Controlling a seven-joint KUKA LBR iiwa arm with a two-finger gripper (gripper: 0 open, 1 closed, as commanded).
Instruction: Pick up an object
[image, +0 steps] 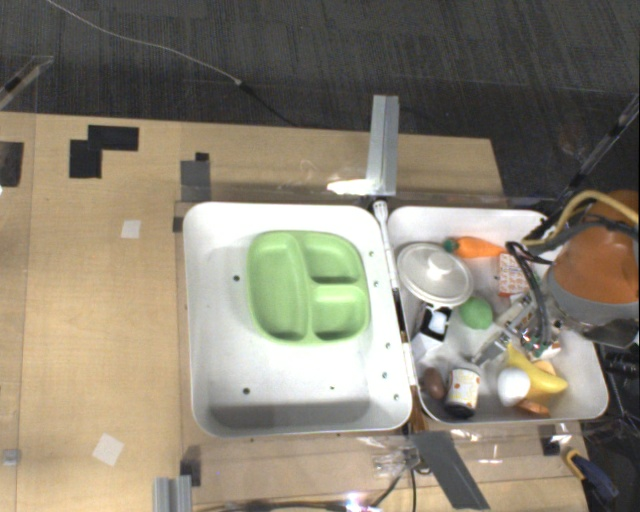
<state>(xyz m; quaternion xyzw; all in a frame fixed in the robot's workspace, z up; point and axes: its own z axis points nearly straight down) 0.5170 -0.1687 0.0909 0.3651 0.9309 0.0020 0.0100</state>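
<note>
Labels first: small jar (462, 391) at the near edge of the right bin (590, 400) carries a pale label with a dark mark, too small to read. Packet (510, 274) with red-and-white print near the bin's far side, text illegible. Dark bottle-like item (434, 322) beside the jar, nothing readable on it.

Pose: my arm enters from the right, orange band (598, 268) above the wrist sitting over the right bin's right half. My gripper (512, 330) points down and leftward into the clutter. State of my fingers: I cannot tell, since cables and the wrist crowd that spot.

Candidate objects all lie in the right bin. Metal lid (434, 273), round, shiny, with a centre knob, at the far-left part. Orange carrot-shaped toy (474, 246) just behind it. Green ball (476, 314), matte, near the middle. White egg (512, 384) and yellow banana (540, 373) touching near the front right, just below my gripper. Brown rounded item (433, 382) beside the jar, identity unclear.

Left bin (210, 300): white, shallow, rounded corners, holding a light green divided tray (305, 287), smooth plastic, three compartments.

Both bins rest side by side on a pale wooden surface (90, 330) with black marks at its far-left part.
</note>
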